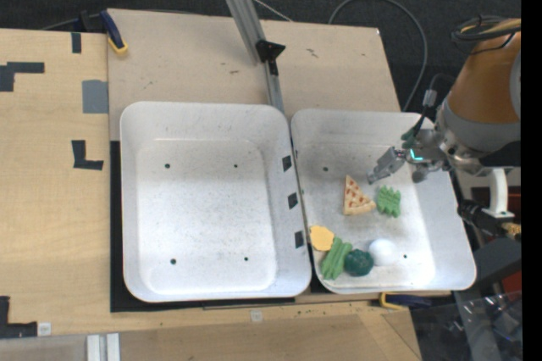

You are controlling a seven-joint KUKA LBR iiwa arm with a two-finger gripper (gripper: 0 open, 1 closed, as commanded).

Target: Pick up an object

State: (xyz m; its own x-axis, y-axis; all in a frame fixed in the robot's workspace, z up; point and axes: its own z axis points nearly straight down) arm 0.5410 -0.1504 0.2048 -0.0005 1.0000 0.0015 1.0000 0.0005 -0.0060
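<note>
We've got the right-hand bin point(440, 207) crowded low in frame. The gripper point(396, 166) hovers spread, grasping nothing, just above the pizza slice toy point(357, 197). Risk: the green leafy toy point(389, 201) beside it gets nudged, spoiling our pinch.

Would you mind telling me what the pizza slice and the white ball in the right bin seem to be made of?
The pizza slice looks like moulded plastic or rubber with a matt finish: flat orange-tan colour, red dots, soft edges. The white ball seems smooth, perhaps plastic or foam; it is evenly white with a faint sheen, too small to tell more.
</note>
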